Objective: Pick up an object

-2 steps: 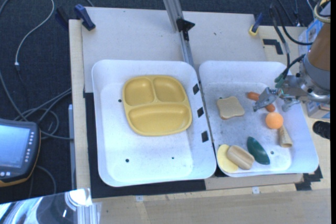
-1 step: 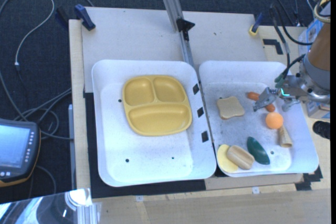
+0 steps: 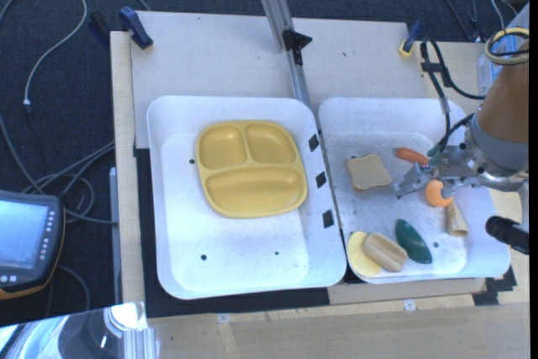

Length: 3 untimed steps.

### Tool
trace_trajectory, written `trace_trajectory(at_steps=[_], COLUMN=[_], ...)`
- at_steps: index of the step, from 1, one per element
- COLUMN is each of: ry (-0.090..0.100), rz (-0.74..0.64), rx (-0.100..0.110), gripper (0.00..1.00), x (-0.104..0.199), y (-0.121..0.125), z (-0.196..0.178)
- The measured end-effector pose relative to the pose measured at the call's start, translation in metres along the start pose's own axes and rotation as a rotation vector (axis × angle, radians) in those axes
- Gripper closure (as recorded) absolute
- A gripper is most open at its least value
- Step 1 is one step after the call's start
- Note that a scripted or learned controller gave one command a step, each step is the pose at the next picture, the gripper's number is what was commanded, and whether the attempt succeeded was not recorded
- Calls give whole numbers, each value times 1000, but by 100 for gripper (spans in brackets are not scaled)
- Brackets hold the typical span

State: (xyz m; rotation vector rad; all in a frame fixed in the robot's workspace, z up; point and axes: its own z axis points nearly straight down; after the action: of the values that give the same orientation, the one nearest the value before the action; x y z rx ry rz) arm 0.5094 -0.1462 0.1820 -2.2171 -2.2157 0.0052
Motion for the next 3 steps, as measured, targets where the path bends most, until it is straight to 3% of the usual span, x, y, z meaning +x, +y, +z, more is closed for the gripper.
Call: trace_trajectory(at_steps=[2,3], ry=[1,-1], rz=[-1,-1], rx=[-1,-8], gripper=[0,100], x=[-2,-2], y=[-11,-9], z=[92,79])
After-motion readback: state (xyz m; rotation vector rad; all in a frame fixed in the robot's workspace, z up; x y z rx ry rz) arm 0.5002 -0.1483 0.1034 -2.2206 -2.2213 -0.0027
